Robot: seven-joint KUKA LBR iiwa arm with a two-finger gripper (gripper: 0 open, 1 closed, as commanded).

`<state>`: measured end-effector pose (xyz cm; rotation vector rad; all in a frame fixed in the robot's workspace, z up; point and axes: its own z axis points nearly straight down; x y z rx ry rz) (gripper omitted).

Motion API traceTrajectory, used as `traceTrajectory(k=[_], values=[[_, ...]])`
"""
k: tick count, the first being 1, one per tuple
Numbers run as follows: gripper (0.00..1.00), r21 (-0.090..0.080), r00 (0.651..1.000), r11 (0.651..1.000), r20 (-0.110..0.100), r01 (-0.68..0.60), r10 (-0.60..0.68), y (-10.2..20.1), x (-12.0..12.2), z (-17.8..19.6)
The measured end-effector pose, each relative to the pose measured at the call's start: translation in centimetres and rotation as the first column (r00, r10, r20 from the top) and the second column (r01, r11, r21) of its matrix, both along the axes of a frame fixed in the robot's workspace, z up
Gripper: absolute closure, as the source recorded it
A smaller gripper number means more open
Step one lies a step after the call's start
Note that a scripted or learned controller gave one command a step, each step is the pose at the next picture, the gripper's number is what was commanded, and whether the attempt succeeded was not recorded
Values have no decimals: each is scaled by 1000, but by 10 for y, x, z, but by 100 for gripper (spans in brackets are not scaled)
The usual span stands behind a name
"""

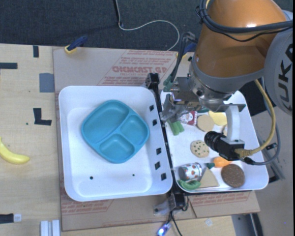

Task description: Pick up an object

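Two white bins sit side by side on cardboard over the tabletop [19, 97]. The left bin [69, 146] holds a blue plate [115, 130] near its centre, with bare floor along the near and left walls. The arm [236, 38] covers the far half of the right bin [255, 181]. Its gripper [173, 113] hangs just inside the dividing edge, touching or just above a green piece [176, 128]; whether the fingers are spread or pinching cannot be told. Toys crowd the near half: a cookie [200, 148], a carrot [220, 162], a brown disc [233, 175], a cracker [210, 180] and, possibly, a small can [190, 170]. A banana [11, 152] lies on the tabletop, well apart to the left.
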<state>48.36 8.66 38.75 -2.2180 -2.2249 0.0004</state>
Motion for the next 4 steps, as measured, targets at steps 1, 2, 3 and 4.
traceTrajectory(k=[1, 2, 3, 4], values=[[100, -2, 1000, 1000, -4, 8, -8, -51, 0, -25], [100, 1, 1000, 1000, 0, -4, 4, 13, 0, -1], [100, 0, 1000, 1000, -3, -2, 2, 11, 0, 8], [100, 0, 1000, 1000, 0, 1, -1, 28, 0, 16]])
